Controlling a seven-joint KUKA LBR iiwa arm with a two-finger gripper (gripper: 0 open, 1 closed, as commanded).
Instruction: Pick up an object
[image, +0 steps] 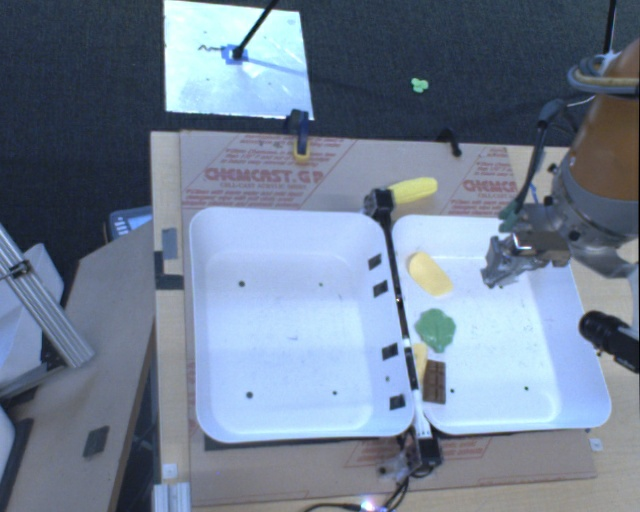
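The risk, as I judged it, was that the hand (500, 272) would close on air or merely nudge a piece toward the divider, since it hovered at about two o'clock in the right bin (560, 400), well apart from every object; whether it was apart or together could not be told. The left bin (215, 240) held only dark specks. The right bin carried a yellow block (430, 274) at ten o'clock, a green piece (436, 328) and a brown bar (434, 381) toward seven.
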